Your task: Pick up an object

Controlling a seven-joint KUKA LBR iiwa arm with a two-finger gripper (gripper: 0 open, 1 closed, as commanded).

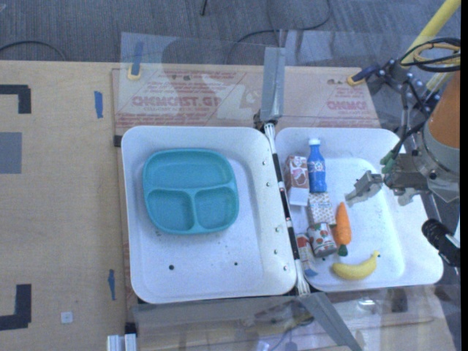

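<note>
Hand (363, 189) hovers over the right bin (420, 269), fingers apart, holding nothing. Your nearest candidates, carrot (342, 225) and small carton (319, 209), sit touching; descend there and you risk nudging both, closing on neither.

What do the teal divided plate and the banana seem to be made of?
The teal divided plate looks like moulded plastic: one even colour, rounded rims, soft matte sheen. The banana is probably a plastic toy, given its uniform yellow and smooth surface, though real fruit cannot be ruled out.
</note>
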